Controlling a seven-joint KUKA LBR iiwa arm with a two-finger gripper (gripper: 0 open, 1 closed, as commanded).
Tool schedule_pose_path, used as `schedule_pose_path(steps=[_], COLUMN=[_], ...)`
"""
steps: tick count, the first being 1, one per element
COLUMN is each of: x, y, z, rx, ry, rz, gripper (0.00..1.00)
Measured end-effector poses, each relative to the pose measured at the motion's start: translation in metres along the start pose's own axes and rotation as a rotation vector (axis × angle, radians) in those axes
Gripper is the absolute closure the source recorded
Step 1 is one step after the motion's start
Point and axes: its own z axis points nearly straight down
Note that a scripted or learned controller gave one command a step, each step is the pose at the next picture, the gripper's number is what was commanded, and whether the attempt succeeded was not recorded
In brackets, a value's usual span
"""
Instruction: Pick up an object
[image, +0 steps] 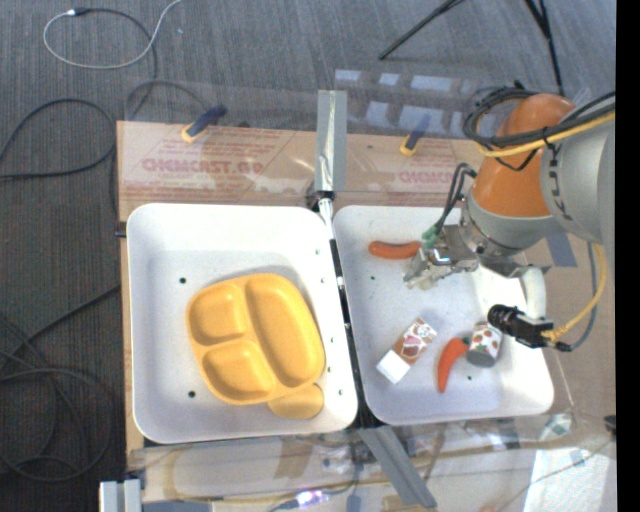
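Right bin (520, 400), end effector (428, 268) grip unclear, near sausage (394, 249), carton (407, 350), chilli (449, 364)

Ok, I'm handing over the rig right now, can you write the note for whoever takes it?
Gripper: low in the right bin, beside the orange sausage; nothing seen between its fingers.
Right bin also holds a small carton, a red pepper and a small strawberry-print cup.
Left bin: yellow divided tray.
Done: nothing lifted.
Left: grasp and lift one object.

A grey arm (585, 180) with an orange band (520, 165), yellow and black cables, and a metal gripper (428, 268).
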Motion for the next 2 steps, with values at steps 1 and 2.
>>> schedule_pose_path(steps=[1,2], x=[0.0,-0.013], y=[0.0,-0.051], z=[0.0,0.096], rx=[0.001,-0.01], ry=[0.0,-0.001], rz=[0.0,-0.075], gripper=[0.0,0.0])
